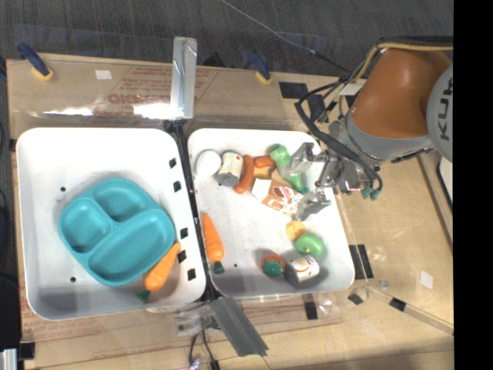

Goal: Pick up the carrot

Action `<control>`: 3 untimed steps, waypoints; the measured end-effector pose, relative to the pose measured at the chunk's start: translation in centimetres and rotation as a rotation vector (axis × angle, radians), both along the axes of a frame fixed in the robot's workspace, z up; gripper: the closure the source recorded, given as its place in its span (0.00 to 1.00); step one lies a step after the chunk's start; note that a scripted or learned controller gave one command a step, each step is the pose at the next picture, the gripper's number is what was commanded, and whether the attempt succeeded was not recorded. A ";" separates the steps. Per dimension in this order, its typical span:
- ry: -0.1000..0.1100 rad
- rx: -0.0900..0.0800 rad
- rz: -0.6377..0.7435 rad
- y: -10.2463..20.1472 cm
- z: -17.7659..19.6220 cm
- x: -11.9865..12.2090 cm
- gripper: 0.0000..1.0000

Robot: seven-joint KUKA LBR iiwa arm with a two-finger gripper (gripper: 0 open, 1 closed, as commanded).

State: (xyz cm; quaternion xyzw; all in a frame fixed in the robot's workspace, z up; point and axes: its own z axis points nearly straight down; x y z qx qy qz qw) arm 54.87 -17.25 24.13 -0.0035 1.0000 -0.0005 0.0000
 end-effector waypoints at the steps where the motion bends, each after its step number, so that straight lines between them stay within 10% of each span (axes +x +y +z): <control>1: -0.002 0.001 0.128 -0.5 -14.9 -3.3 0.00; 2: -0.004 0.000 0.354 0.8 -14.8 3.1 0.00; 3: -0.003 0.000 0.236 -0.5 -14.8 6.8 0.00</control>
